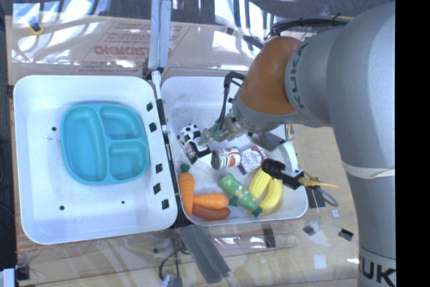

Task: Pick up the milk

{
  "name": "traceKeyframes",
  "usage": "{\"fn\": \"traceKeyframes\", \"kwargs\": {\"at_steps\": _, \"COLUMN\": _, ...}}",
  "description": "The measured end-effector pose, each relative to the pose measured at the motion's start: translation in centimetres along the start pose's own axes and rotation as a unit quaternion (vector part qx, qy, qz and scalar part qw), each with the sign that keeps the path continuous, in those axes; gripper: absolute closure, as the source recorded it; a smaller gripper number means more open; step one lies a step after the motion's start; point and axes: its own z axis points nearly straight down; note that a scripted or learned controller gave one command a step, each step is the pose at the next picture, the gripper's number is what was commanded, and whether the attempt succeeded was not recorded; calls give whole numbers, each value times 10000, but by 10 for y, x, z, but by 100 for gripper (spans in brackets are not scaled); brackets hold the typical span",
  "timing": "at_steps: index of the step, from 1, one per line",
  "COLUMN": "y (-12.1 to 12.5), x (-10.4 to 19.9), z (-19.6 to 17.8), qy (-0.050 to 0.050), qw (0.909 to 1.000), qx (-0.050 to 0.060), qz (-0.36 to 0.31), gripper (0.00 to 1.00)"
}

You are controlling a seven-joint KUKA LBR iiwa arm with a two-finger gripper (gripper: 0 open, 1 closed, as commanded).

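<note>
The milk (pixel 190 142) is a small carton with black and white cow patches. It lies in the right bin (pixel 195 94), close to the bin's left wall and about halfway down. My gripper (pixel 216 134) hangs below the orange band of the arm, just right of the carton and very near it. The arm's bulk covers the bin's upper right part. I cannot make out whether anything sits between the fingers.
Below the milk lie a red-labelled can (pixel 227 158), a green bottle (pixel 240 192), bananas (pixel 266 189), two carrots (pixel 187 187) and a sausage (pixel 209 214). The left bin (pixel 33 212) holds a blue divided tray (pixel 105 142).
</note>
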Motion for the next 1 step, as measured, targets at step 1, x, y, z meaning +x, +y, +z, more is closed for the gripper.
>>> {"fn": "traceKeyframes", "kwargs": {"at_steps": 1, "y": 0, "x": 0, "z": 0, "qy": -4, "qw": 10000, "qx": 5, "qz": 1, "gripper": 0}}
